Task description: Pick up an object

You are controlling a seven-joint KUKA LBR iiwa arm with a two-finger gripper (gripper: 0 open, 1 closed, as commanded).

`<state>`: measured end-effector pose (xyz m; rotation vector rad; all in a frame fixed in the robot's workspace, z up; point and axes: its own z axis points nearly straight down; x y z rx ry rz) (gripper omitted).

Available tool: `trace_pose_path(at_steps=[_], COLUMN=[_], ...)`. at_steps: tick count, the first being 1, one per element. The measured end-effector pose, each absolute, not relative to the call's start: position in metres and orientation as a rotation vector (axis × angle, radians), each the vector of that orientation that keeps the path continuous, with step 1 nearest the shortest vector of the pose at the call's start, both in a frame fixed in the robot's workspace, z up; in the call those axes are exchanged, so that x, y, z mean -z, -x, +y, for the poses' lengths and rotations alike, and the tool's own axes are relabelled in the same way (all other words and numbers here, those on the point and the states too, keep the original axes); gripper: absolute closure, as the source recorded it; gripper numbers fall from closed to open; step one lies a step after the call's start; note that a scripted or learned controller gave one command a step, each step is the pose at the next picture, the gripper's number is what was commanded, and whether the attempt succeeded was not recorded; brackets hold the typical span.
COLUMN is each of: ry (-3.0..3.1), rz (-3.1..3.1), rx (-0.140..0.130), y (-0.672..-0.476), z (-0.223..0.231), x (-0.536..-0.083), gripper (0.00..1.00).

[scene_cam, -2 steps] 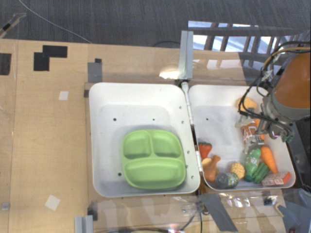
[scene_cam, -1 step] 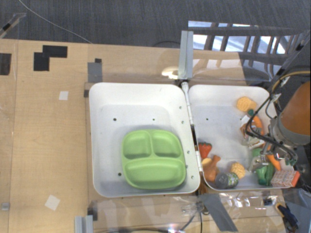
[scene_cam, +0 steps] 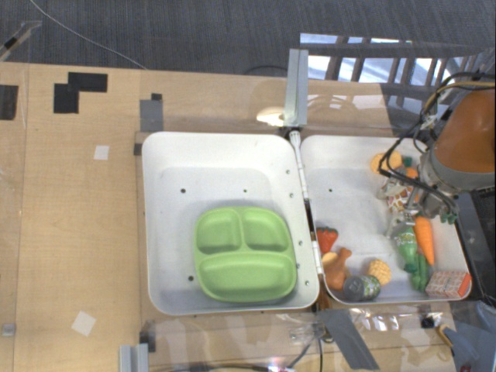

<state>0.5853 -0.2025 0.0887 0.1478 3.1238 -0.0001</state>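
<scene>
- Candidate object: carrot (scene_cam: 424, 239) lies in the right bin (scene_cam: 341, 169), near its right wall, touching green toy vegetables (scene_cam: 411, 256).
- Gripper (scene_cam: 404, 208) sits just left of the carrot's top, amid clutter; its opening and any hold cannot be told.
- Advice: descend squarely over one item, clear of neighbours and bin wall.
- Left bin (scene_cam: 170, 161) holds a green divided plate (scene_cam: 245, 253).

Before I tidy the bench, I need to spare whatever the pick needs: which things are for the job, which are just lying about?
For the job: carrot, strawberry, corn piece, small box, right bin, hand.
Lying about: green divided plate, left bin.
</scene>
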Motion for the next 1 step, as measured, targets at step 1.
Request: trace_pose_path(at_steps=[1], ry=[-0.195], rz=[3.122], rx=[0.002], y=[-0.5878], z=[-0.1796], x=[-0.089], gripper=[0.0])
